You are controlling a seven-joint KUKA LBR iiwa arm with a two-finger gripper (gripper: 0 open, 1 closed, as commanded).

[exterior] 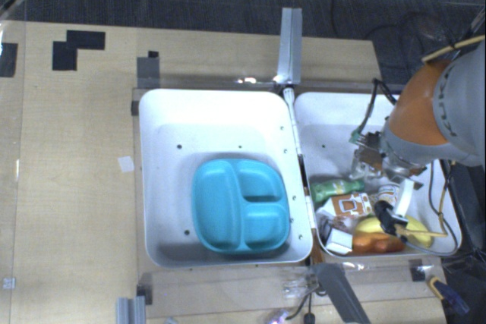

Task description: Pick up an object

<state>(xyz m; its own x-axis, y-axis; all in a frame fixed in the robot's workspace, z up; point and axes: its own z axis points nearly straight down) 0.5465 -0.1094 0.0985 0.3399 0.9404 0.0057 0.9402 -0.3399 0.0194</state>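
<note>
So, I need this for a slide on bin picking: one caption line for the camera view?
KUKA arm's gripper low over cluttered right bin; blue divided tray in left bin.
</note>
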